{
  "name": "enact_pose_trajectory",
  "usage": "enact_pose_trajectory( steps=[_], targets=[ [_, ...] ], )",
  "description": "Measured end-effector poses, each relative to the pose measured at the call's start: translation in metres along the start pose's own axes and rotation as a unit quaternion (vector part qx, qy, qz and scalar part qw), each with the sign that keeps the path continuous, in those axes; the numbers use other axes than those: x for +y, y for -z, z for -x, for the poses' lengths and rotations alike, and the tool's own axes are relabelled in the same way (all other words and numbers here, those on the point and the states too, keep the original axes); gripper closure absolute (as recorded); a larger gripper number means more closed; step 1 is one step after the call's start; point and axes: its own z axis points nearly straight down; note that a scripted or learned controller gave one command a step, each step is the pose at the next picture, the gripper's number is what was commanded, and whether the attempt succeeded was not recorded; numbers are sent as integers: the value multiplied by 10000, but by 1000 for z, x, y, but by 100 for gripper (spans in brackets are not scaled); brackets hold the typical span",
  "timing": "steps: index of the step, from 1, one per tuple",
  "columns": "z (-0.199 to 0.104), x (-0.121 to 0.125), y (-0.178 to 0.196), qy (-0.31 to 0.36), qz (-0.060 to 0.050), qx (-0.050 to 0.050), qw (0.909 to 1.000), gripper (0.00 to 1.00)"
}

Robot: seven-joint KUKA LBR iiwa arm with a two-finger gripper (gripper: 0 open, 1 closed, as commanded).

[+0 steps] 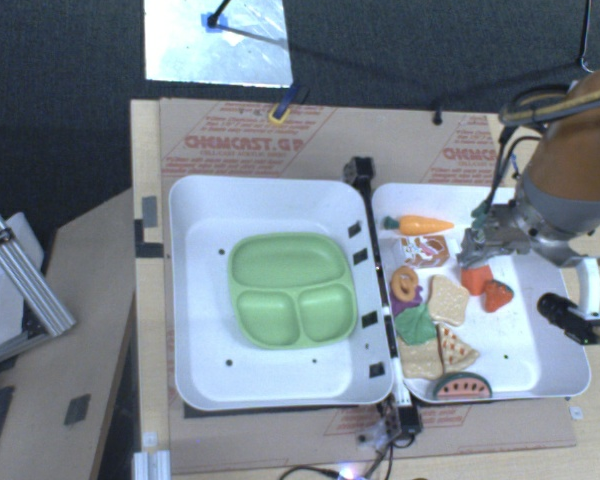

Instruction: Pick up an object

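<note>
The gripper (pixel 477 253) hung low over the right bin (pixel 555 373), at the end of the grey arm (pixel 570 183) that reached in from the right; whether it was apart or together could not be told from this slant, and nothing could be seen gripped in it. Just beneath and beside it lay a red-orange toy piece (pixel 477 279), with a second red piece (pixel 498 295) touching that one on its right side. Further toward the bin's left wall sat a carrot (pixel 423 225), a small packet (pixel 429 252), a pretzel (pixel 405 284), a slice of bread (pixel 447 301), a purple and green piece (pixel 414 323), a pizza slice (pixel 459 351) and, at the near edge, a watermelon slice (pixel 463 387). The left bin (pixel 195 268) held a green divided plate (pixel 287 290). Judged from this, the pick was not yet done: every toy lay on the bin floor, and the tool seemed merely placed over the red-orange piece, its likeliest target. Closing on it and lifting it clear remained.
</note>
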Motion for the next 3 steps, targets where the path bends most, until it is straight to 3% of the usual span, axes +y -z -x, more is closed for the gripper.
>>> enact_pose_trajectory(
  steps=[2, 3],
  targets=[
    [-109, 27, -3, 0, -1, 2, 10000, 100],
    [-147, 19, -19, -13, -17, -1, 10000, 100]
  ],
)
